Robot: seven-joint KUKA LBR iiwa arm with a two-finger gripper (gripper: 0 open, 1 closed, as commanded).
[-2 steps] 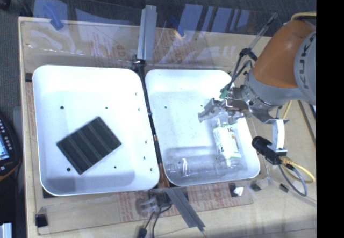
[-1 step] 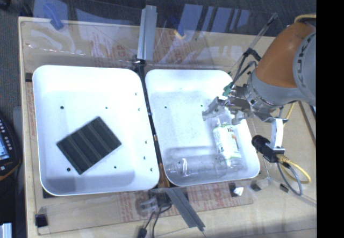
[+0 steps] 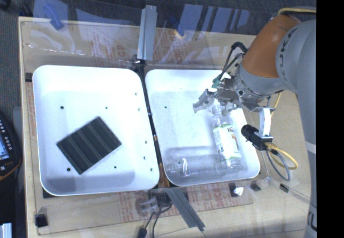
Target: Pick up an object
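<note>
In the right bin (image 3: 177, 124) a small bottle with a white and green label (image 3: 226, 143) lies near the right wall, pointing toward the front. A clear plastic bottle (image 3: 200, 165) lies on its side along the front wall, touching the small bottle's lower end. My gripper (image 3: 210, 100) hangs over the bin's upper right part, just above the small bottle's top end, with nothing seen between its fingers. A dark ribbed rectangular block (image 3: 88, 144) lies flat and at a slant in the left bin (image 3: 86, 86).
A metal bar (image 3: 147, 33) stands at the back where the two bins meet. The arm (image 3: 279, 54) and its cables (image 3: 277, 156) cover the bench to the right of the right bin. Clamps and brackets (image 3: 177, 207) sit along the front edge.
</note>
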